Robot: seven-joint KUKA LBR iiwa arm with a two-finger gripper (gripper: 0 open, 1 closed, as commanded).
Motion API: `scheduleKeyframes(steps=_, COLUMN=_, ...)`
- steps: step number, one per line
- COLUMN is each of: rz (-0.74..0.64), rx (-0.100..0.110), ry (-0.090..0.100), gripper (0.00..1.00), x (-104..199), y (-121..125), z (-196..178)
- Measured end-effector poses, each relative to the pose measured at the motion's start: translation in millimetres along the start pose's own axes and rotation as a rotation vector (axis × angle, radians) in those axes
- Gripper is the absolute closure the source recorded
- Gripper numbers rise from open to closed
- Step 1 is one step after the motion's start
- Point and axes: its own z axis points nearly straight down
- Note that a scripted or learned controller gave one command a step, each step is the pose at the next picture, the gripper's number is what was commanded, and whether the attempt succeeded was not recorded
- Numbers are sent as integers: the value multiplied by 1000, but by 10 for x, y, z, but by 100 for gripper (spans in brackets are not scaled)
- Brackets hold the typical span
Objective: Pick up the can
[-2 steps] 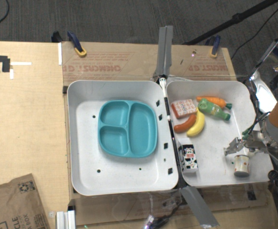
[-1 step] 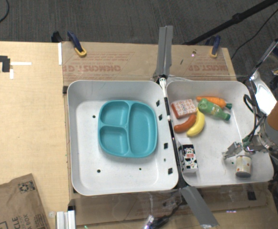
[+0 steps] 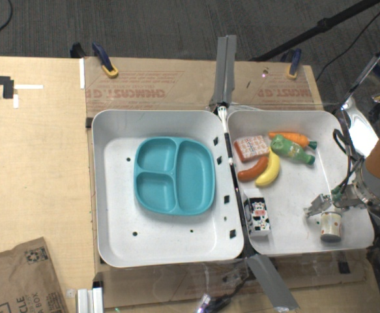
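A red-and-white labelled can [image 3: 250, 147] lies on its side at the upper left of the right bin [image 3: 287, 237], beside the banana. My gripper [image 3: 322, 208] hangs low over that bin's lower right part, well to the right of and nearer than the can. A small pale cylinder [image 3: 330, 226] stands upright right under and beside the gripper, touching or almost touching it. Nothing shows as held.
Near the can lie a carrot [image 3: 289, 137], a green bottle [image 3: 294, 151], a yellow banana [image 3: 270, 170] and a reddish sausage [image 3: 251, 170]. A cow-patterned carton [image 3: 258, 216] lies at the right bin's lower left. A teal divided plate [image 3: 175, 175] sits in the left bin [image 3: 111, 194].
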Motion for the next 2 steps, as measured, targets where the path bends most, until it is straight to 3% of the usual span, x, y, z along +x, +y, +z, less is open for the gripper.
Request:
scheduleKeyframes(steps=1, rz=-275, rx=-1, ry=0, gripper=0, x=-64, y=-3, z=0)
scheduleKeyframes(steps=2, rz=-275, rx=-1, ry=0, gripper=0, x=-65, y=-3, z=0)
